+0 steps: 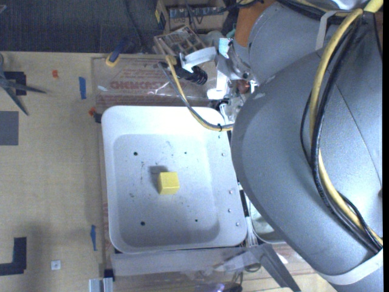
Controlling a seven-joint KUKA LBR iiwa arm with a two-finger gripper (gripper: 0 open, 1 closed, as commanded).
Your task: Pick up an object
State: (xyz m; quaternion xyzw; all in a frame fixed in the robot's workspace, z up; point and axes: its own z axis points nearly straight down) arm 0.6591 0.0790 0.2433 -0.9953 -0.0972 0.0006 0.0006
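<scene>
One yellow cube [168, 182] is the prize, sitting alone near the middle of the white bin [115, 132], flat on the floor and well clear of every wall. Nothing touches it, so on my read the pick has not begun and we are at the approach stage.

Up at the bin's far right corner is the gripper [223, 101], over the rim and well apart from the cube. Open or closed? I cannot tell, as the wrist hardware crowds it from this angle. The grey arm [304, 151] looms across the right of the view.

What the next move calls for, I'd say, is a swing in over the bin's middle, squaring up above the cube, then a straight drop with the gripper spread around its sides. The block looks rigid with flat faces, so it should take a pinch well. An off-centre descent is the risk, since that could nudge it away across the smooth floor.

The count: one cube, one bin in plain sight, one arm. A scatter of small dark specks [143, 224] dots the bin floor. On the counter [48, 187] there are two blue tape marks [82, 87], and behind the bin lies one clear plastic box [137, 81] with red lettering.
</scene>
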